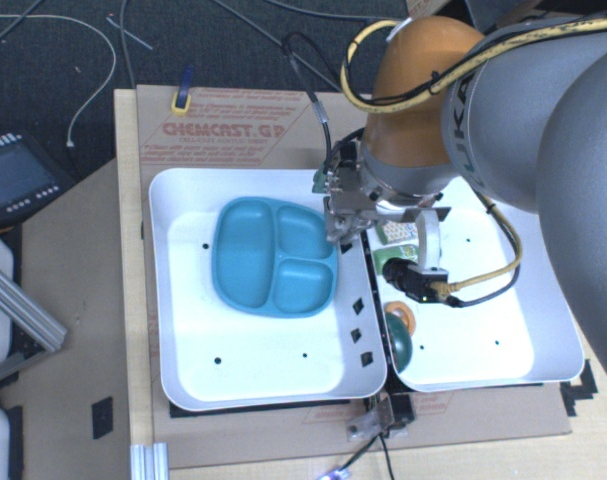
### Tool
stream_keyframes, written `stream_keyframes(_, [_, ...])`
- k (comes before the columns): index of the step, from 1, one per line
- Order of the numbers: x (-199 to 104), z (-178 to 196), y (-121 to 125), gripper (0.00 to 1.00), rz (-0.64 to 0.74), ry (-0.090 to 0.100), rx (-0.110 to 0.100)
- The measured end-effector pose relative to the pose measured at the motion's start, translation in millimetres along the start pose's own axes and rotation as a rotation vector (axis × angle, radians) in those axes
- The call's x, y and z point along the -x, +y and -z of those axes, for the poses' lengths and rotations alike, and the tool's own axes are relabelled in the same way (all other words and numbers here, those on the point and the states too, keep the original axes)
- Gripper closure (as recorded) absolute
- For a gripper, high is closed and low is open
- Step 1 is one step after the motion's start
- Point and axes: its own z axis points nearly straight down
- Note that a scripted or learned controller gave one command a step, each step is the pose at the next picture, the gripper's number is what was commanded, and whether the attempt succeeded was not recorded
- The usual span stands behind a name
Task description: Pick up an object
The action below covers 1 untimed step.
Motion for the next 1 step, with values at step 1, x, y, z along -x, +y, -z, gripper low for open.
stream_keyframes(1, [3.2, 1.0, 0.6, 0.0, -0.005, -0.001, 0.002])
